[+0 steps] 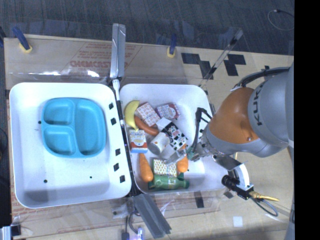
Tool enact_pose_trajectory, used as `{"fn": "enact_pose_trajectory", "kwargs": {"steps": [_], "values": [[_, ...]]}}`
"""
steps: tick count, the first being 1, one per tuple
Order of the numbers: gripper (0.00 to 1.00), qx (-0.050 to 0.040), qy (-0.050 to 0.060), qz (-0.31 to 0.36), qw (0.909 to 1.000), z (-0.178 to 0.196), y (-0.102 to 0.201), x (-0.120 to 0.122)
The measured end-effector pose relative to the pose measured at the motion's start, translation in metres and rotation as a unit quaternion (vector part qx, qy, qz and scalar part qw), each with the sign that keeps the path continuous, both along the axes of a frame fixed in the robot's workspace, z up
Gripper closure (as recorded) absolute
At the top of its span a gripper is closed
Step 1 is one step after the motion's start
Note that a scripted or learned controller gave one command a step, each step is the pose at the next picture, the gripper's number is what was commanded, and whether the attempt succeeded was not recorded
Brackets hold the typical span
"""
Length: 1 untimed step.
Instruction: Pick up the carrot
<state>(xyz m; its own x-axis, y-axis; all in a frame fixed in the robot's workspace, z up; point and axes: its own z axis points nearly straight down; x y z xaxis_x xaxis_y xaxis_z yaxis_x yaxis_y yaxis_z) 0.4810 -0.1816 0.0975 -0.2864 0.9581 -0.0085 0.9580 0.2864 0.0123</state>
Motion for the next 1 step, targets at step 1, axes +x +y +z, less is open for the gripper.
{"fn": "enact_pose_trajectory", "kwargs": {"steps": [1], "values": [[1.00,0.0012,0.002,0.003,1.0000,0.0095,0.0012,0.0001]]}}
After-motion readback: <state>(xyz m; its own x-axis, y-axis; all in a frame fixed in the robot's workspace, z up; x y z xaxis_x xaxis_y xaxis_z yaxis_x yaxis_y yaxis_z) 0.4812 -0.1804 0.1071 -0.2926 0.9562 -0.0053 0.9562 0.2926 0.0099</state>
